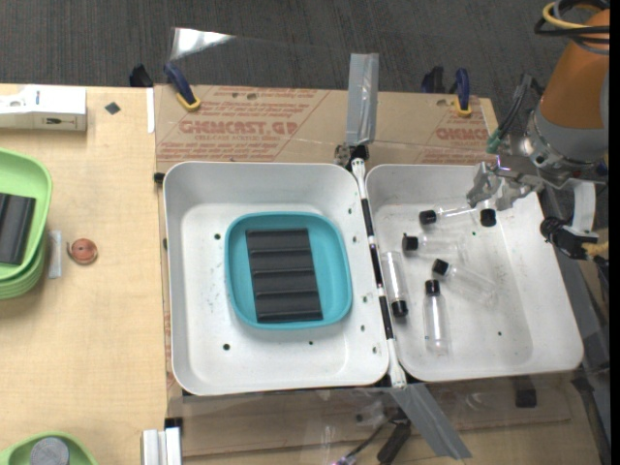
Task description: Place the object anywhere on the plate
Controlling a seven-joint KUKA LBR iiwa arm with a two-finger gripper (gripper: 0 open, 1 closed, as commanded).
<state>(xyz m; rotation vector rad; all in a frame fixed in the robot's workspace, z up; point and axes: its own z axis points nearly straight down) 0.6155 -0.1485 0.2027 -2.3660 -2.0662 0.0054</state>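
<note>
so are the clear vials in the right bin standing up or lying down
Lying down. The clear vials rest on their sides across the floor of the right bin, black caps pointing sideways; none stands on end.

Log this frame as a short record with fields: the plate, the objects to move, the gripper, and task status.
plate: teal squarish plate with a black ribbed insert, lying in the left white bin
objects: several clear plastic vials with black caps, scattered in the right white bin
gripper: two-finger gripper over the upper right part of the right bin, near one vial
holding: no vial seen between its fingers
task status: no vial on the plate yet
</note>
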